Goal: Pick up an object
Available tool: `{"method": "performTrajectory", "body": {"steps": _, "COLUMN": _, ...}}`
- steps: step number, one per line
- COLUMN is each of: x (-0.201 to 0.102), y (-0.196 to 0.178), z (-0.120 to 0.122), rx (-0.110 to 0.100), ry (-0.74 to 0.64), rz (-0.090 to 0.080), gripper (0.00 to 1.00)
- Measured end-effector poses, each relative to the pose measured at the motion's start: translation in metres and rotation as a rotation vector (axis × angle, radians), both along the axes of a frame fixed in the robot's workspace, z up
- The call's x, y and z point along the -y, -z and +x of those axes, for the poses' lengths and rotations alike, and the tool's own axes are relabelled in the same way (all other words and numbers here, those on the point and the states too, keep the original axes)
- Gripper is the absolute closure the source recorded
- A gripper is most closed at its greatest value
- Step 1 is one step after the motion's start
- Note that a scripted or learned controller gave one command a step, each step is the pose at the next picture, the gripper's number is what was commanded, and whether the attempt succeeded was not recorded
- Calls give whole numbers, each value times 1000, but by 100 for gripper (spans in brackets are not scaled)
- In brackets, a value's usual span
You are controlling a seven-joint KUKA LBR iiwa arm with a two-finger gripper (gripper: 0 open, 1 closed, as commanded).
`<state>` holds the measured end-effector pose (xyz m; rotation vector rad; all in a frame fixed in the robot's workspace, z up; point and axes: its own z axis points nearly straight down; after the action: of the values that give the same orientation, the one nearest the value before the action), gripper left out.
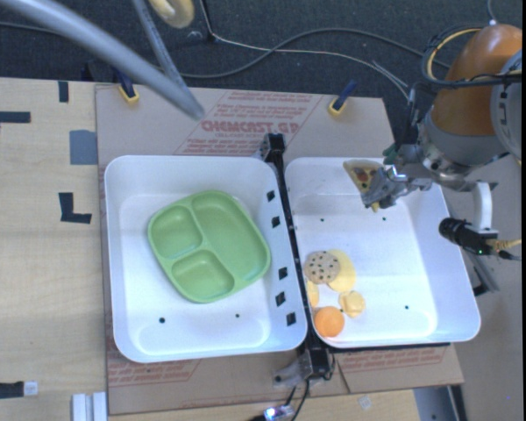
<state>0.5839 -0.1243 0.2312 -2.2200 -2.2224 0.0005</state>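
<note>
- The grey two-finger pincer (379, 196) hangs over the far part of the right-hand shallow white bin (425, 235), on a grey arm (473, 112) with an orange band that reaches in from the right.
- Whether the pincer is spread or pressed together cannot be told; its tips are too small and dark to make out.
- A small wedge-shaped piece with a yellow edge and reddish spots, like a toy pizza slice (361, 175), lies just to the left of the pincer, close to it; contact between the two cannot be judged.
- Well nearer the camera than the pincer, and somewhat to its left, a round tan cookie with dark chips (321, 266) rests against a pale yellow lumpy piece (344, 277).
- A smaller yellow piece (354, 303) and a round orange ball (330, 322) lie just beyond those, near the bin's front-left corner.
- Far left of the pincer, the other shallow white bin (127, 235) holds a light green plastic tray with three compartments (209, 246).
</note>
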Motion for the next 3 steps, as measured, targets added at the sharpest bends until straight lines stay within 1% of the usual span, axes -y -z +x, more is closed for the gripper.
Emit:
{"method": "performTrajectory", "body": {"steps": 1, "x": -54, "y": -8, "z": -3, "rx": -1, "ry": -4, "rz": 1, "gripper": 100}}
{"method": "performTrajectory", "body": {"steps": 2, "x": -107, "y": 6, "z": -6, "rx": -1, "ry": -3, "rz": 0, "gripper": 100}}
{"method": "performTrajectory", "body": {"steps": 3, "x": -162, "y": -3, "z": -9, "rx": -1, "ry": -4, "rz": 0, "gripper": 100}}
